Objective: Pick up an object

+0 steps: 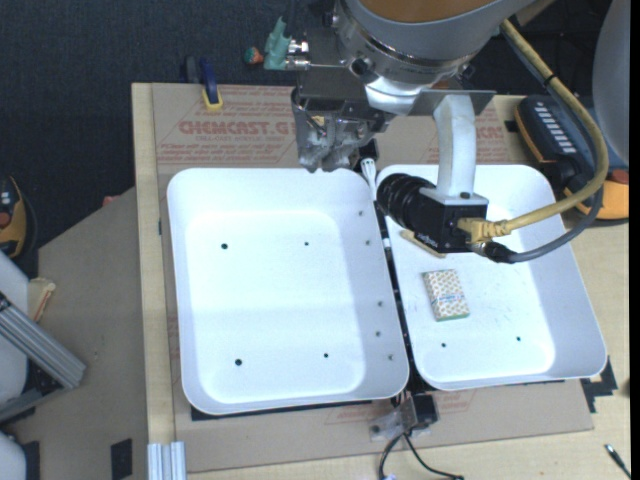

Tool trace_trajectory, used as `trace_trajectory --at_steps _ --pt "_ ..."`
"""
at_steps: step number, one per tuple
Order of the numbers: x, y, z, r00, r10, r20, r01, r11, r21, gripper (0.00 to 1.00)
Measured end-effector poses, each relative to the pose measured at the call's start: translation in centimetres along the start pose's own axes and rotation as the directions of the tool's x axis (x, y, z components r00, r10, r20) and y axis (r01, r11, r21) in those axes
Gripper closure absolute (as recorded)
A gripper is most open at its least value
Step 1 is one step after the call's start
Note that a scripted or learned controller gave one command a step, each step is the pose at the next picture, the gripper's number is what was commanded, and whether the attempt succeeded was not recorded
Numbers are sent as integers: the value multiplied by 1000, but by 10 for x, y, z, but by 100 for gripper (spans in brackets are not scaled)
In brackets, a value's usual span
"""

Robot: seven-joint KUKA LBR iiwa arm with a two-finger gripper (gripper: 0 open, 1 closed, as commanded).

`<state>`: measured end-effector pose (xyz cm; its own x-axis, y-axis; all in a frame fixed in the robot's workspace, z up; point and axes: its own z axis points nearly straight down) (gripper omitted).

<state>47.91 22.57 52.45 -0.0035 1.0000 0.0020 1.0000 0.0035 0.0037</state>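
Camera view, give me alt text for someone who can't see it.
A grey robot arm's gripper hangs above the back edge of the left white bin, with nothing visibly between its fingers. The right white bin holds one small patterned box, lying flat near its middle.

- A brown board (200,128) printed with red lettering covered the surface beneath two shallow white bins (180,268), which sat side by side and touching.
- Dark, speckled flooring (100,28) filled the upper left of the scene beyond the board's edge.
- A small yellow-and-blue clamp (209,83) gripped the board's far edge.
- Aluminium framing (40,343) slanted in at lower left.
- Even overhead light left soft shadows inside the bins.
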Motion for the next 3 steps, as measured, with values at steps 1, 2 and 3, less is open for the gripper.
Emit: trace_trajectory --at_steps 1,2,3 --pt "0 0 1 1000 0 1 0 1000 1 0" --pt "1 0 -10 1000 -1 -1 1 1000 -3 100" --pt "1 0 -10 1000 -1 0 1 1000 -1 0"
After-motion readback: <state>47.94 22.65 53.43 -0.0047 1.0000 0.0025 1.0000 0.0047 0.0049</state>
